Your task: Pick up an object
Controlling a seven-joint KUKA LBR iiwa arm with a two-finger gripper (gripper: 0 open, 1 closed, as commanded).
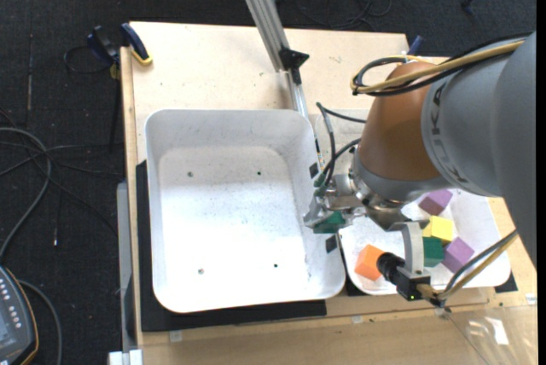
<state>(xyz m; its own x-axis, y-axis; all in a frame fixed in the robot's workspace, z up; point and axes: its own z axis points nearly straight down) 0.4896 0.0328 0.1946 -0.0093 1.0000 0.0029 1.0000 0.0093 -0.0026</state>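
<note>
While bent low, arm (444, 124) sets claw (327, 218) between 2 bins.

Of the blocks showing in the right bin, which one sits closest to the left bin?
The orange block, at the right bin's near-left corner. The yellow block, green block and two purple blocks lie farther right.

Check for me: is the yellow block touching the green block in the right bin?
Touching. The camera view shows the yellow block resting against the green block, edges meeting with no white bin floor between them.
</note>
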